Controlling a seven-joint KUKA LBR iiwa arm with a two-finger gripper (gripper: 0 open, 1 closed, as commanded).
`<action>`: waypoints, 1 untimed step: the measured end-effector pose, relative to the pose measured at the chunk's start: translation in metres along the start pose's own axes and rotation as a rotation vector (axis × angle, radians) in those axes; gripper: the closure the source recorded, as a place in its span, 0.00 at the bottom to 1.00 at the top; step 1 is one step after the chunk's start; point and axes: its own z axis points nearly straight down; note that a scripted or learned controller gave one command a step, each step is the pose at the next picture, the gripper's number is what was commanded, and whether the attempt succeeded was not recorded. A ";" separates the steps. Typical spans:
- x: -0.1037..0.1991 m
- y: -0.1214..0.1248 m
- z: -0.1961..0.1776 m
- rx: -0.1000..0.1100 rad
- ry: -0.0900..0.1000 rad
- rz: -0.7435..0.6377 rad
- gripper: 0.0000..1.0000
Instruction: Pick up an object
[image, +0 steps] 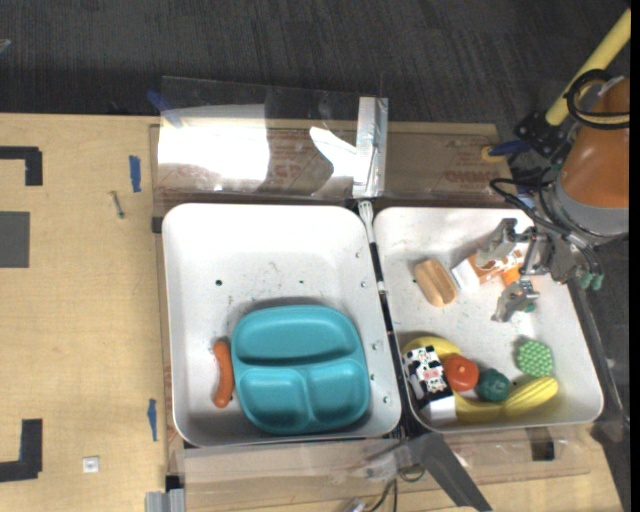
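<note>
In the right bin (585, 345), upper right of the frame, the gripper (512, 268) hangs with jaws open; a small orange-and-white object (482, 269) lies just left of them, ungripped.

Both bins (190, 240) are white. The divided tray (298, 368) is teal, the sausage (222, 373) beside it orange. A tan block (435, 282), a green dotted ball (535, 356), a yellow banana (530, 393), a red tomato (462, 374) and a black-and-white patterned box (427, 374) fill the other bin.
</note>
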 end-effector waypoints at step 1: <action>-0.035 -0.017 0.107 0.001 -0.010 0.064 0.00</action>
